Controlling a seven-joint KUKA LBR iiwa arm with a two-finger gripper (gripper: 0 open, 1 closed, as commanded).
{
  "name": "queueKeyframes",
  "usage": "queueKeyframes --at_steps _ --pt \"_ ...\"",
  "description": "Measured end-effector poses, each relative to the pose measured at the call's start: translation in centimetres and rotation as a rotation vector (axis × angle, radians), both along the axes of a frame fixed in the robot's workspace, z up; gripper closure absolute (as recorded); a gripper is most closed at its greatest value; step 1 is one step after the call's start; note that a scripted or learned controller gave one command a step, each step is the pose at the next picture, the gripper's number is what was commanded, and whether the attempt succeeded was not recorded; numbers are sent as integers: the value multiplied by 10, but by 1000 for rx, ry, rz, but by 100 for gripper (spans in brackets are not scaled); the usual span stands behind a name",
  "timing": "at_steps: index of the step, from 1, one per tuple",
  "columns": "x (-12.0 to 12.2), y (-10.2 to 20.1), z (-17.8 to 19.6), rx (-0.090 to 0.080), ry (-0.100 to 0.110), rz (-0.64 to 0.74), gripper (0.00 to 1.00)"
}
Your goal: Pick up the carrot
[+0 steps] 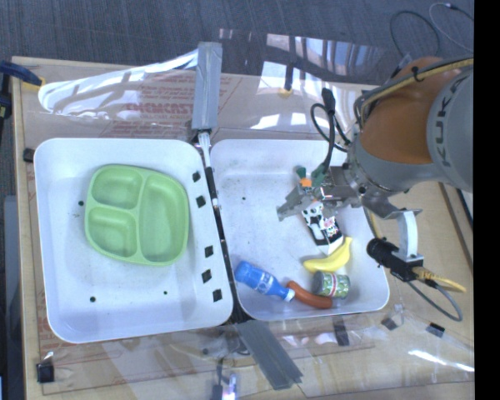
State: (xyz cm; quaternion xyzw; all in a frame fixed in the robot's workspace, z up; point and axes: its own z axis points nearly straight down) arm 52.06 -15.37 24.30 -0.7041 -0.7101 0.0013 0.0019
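The carrot (311,297) is a short orange-red stick lying flat near the front edge of the right bin (258,173). Its left end touches the cap end of a blue bottle (257,279), and a green can (332,285) lies right behind it. My gripper (302,204) hangs over the middle of the right bin, well behind the carrot and apart from it. A black-and-white item (322,226) lies just under and in front of the gripper. The grey wrist with its orange band (404,127) reaches in from the right.
A yellow banana (330,257) lies between the black-and-white item and the can. The left bin (54,248) holds a green divided plate (138,214). A row of black clips (208,240) runs along the wall between the bins. Cables hang by the right bin's right edge.
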Motion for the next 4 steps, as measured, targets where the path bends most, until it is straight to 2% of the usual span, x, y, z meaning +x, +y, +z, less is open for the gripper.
queueKeyframes --at_steps 1,2,3,4 --pt "61 -41 -80 -2 0 -86 0" --pt "100 -48 -152 -2 -2 -65 0" --pt "101 -47 -141 -1 -2 -60 100" --pt "54 -42 -73 0 -1 -101 100"
